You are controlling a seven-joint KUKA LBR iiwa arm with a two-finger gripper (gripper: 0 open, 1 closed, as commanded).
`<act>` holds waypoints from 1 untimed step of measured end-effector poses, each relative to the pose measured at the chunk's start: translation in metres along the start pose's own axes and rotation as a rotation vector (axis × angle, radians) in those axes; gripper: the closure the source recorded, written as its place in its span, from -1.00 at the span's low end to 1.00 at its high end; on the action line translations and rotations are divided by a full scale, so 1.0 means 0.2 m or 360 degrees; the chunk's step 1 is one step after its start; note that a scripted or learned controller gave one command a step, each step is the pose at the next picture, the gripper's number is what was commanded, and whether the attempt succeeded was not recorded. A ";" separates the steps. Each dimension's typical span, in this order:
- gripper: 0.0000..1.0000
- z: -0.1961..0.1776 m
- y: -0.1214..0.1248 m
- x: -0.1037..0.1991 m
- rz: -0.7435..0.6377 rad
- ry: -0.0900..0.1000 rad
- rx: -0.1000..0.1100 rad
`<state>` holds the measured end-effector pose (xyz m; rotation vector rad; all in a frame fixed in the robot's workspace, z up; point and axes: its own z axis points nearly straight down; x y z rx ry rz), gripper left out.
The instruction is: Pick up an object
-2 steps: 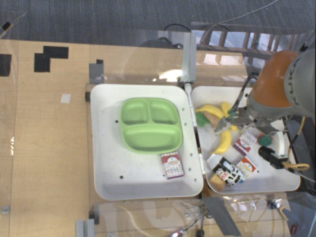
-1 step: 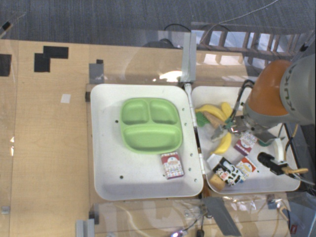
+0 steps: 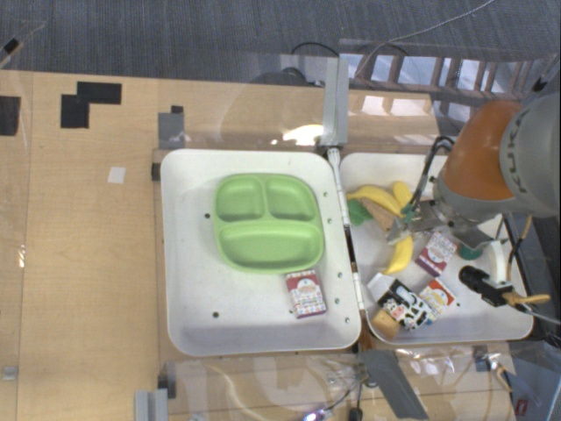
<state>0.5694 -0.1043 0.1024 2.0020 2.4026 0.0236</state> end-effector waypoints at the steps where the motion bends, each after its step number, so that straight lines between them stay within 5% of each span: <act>1: 1.00 -0.42 0.27 0.33 -0.0043 0.0002 0.0021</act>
